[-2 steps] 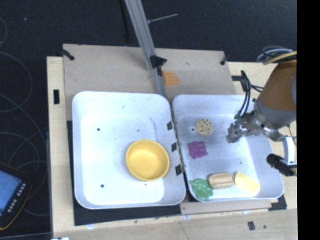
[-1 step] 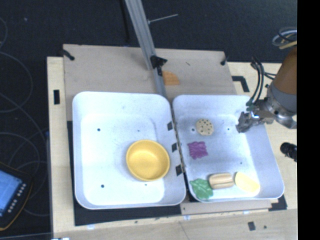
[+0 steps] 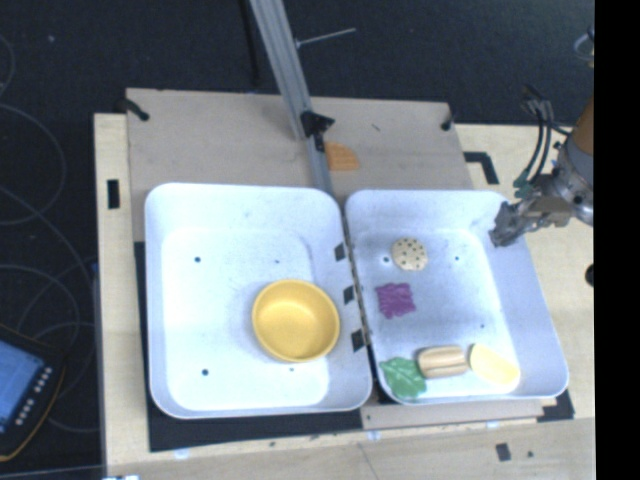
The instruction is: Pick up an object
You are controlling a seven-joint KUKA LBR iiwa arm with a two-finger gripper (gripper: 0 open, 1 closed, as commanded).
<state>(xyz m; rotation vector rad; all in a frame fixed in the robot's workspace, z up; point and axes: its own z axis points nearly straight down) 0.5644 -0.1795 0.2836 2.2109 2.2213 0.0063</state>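
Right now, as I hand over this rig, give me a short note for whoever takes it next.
Hand: hovering at the right bin's upper right rim, nothing between its fingers that I can see; open or shut is unclear.
Right bin: beige dotted disc near the top, purple piece in the middle, green piece, tan cylinder and pale yellow piece along the near edge.
Left bin: yellow bowl.
Done: nothing picked.
Left: choose an object, descend, grasp, lift.
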